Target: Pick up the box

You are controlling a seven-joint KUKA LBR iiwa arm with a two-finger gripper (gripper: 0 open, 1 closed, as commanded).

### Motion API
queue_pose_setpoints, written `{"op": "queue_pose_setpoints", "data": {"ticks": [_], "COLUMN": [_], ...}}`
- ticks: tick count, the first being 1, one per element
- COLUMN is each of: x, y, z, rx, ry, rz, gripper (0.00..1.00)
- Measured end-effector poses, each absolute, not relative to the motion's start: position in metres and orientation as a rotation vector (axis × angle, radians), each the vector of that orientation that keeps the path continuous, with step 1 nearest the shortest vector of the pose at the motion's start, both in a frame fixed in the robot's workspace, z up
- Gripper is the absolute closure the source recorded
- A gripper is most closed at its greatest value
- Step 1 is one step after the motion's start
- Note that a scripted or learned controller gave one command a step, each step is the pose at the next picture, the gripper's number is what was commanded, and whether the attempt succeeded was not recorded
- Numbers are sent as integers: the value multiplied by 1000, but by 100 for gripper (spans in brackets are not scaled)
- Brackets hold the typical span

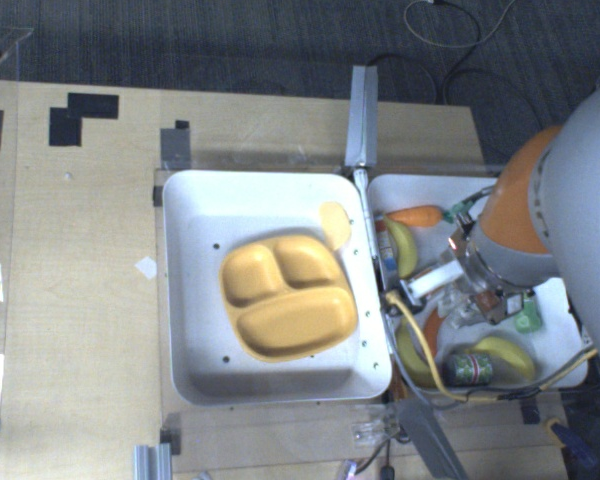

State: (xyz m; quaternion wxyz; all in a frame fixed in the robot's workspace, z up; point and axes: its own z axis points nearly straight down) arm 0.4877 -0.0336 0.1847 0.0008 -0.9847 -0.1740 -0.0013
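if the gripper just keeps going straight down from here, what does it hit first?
Hard to be sure, depth is unclear. The gripper hangs over the right bin; straight below look to be the orange-red item and green can, or bin floor between them.

Slim printed box (pixel 384 255), on edge, against right bin's (pixel 550 298) left wall
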Motion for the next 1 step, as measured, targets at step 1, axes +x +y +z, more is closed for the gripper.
{"op": "queue_pose_setpoints", "data": {"ticks": [1], "x": [491], "y": [54], "z": [193], "rx": [-3108], "ry": [-451], "rz": [-1], "gripper": [100]}}
